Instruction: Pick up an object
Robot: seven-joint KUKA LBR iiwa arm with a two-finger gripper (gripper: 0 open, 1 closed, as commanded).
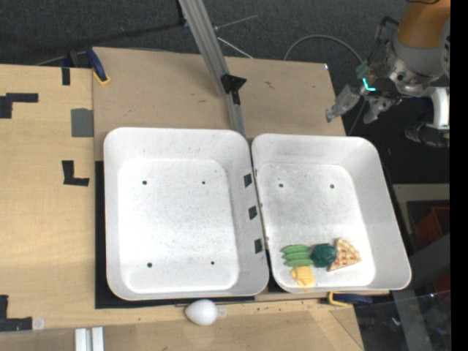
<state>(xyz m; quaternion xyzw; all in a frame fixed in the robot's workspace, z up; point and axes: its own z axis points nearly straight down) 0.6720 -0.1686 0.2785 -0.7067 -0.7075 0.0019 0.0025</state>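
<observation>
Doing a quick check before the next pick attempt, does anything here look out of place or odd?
One thing: a white egg-shaped object lies on the bench outside the bins, just below the left bin's front edge. The other toys, a pizza slice, green pods, a dark green piece and a yellow piece, sit clustered in the right bin.

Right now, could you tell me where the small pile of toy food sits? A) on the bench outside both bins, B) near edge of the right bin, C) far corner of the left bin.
B: the toy food lies clustered inside the right bin, close to its near wall.
</observation>
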